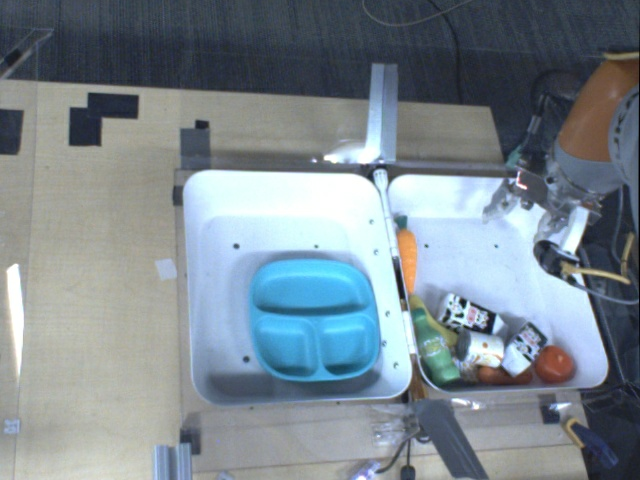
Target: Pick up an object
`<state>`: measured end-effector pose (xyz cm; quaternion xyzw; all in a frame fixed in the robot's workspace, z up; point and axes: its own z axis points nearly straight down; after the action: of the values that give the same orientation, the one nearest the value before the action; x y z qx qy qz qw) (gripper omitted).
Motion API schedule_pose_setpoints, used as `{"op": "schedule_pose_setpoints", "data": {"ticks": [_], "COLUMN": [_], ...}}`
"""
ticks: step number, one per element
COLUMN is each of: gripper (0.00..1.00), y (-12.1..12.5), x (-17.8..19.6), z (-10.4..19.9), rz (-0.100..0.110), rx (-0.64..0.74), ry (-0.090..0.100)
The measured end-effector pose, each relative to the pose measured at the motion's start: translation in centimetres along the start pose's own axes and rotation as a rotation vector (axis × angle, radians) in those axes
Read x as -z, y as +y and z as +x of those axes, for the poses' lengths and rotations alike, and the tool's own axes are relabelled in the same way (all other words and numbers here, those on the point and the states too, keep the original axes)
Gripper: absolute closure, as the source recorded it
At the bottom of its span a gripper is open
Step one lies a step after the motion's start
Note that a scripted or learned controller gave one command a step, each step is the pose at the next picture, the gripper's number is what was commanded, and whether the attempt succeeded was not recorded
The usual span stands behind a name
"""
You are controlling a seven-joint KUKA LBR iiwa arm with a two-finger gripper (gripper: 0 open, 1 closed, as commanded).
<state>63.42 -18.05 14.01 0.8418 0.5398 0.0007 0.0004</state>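
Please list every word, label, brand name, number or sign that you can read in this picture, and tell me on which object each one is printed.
No text can be read.
Black-and-white carton: dark patches, too blurred to read.
Small white carton: dark printing, too small to read.
Green bottle: label too blurred to read.
White can: no legible marking.
Blue divided tray: no writing visible.

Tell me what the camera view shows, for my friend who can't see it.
A grey robot arm's tool hangs over the right shallow white bin, which holds an orange carrot, a green plastic bottle and a red tomato. The left white bin holds a blue divided plastic tray.
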Motion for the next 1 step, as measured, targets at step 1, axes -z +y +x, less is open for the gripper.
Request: {"op": "schedule_pose_setpoints", "data": {"ticks": [1], "gripper": [1.0], "y": [0.16], "x": [1.26], "z": [0.21], "rz": [-0.006], "rx": [0.004], "ry": [0.002]}}
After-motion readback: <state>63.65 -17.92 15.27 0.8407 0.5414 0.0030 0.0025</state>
